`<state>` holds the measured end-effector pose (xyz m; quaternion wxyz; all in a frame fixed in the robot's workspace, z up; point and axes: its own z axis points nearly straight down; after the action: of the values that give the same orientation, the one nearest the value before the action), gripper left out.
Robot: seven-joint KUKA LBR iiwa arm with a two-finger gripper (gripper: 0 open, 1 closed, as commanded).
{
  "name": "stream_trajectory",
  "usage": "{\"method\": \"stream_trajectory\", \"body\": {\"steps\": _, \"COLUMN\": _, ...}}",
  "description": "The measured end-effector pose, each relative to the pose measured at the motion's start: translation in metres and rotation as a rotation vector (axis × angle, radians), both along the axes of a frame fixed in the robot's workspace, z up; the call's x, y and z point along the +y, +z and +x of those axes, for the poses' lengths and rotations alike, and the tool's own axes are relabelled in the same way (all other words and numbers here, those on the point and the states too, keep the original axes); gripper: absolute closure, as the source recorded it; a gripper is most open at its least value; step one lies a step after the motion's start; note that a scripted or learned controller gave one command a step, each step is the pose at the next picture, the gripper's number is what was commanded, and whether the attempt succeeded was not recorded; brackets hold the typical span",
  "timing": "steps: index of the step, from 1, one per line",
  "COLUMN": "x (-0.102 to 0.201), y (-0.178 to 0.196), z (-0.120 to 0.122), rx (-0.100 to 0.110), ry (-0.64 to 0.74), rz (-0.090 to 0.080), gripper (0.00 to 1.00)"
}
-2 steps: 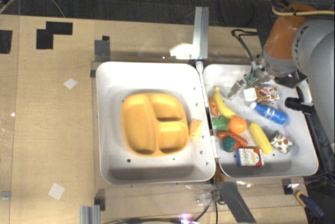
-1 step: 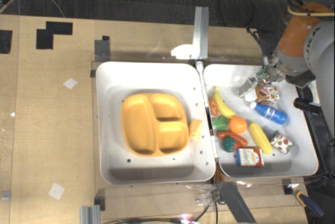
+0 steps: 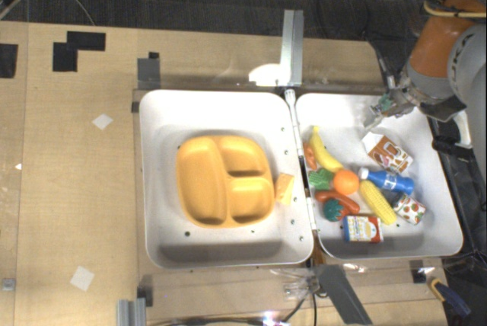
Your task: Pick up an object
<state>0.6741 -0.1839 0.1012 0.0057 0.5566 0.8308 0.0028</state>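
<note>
Two shallow white bins sit side by side on the bench. The left bin (image 3: 152, 187) holds a yellow divided tray (image 3: 224, 180) lying flat near its middle, with a small pale yellow block (image 3: 284, 187) just beside the tray's right edge, close to the divider wall. The right bin (image 3: 437, 241) carries a cluster of toy food in its lower half: a banana (image 3: 323, 153) tilted along the left wall, an orange (image 3: 346, 182) below it, a green leafy piece (image 3: 320, 180) touching the orange's left side, a red-and-dark piece (image 3: 337, 205) under that. A blue bottle (image 3: 388, 182) lies on its side right of the orange; a corn cob (image 3: 377, 202) slants below it, touching or nearly so. A red-and-white carton (image 3: 390, 156) lies near the upper right of the cluster, a small juice box (image 3: 362, 228) near the front wall, a strawberry-printed packet (image 3: 410, 209) at the far right. The arm (image 3: 445, 50) reaches in from the right, orange band up top. The gripper (image 3: 386, 108) hangs over the bare upper right part of the right bin, above the carton and apart from it; whether the claw is apart or together cannot be told at this size. Nothing visible between its tips.
</note>
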Motion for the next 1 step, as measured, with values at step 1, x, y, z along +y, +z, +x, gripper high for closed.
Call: {"method": "stream_trajectory", "body": {"steps": 1, "x": 0.0395, "y": -0.0136, "z": -0.0027, "rx": 0.004, "ry": 0.237, "rz": -0.002, "gripper": 1.00}}
